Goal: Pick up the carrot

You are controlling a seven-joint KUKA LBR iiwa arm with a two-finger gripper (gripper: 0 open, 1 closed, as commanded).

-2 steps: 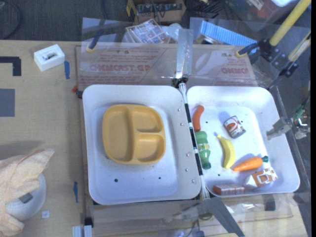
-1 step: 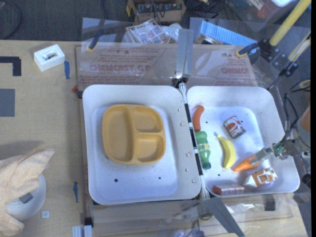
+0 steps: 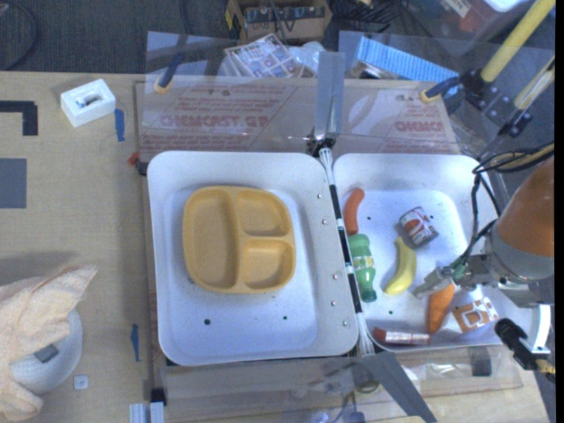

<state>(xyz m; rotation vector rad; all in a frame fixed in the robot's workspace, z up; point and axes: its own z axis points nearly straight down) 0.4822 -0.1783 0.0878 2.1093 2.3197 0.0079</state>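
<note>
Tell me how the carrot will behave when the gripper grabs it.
The carrot looks stiff and smooth, probably a light plastic toy, so it shouldn't flop. Its tapered round body may slip or roll between the fingers. It lies close to the gripper near the banana, which a nudge could shift.

I see the carrot (image 3: 440, 307) as a short orange piece lying in the right-hand bin (image 3: 445, 173), near its front right corner. It rests tilted, its upper end toward the right, its lower end pointing at the bin's front wall.
</note>
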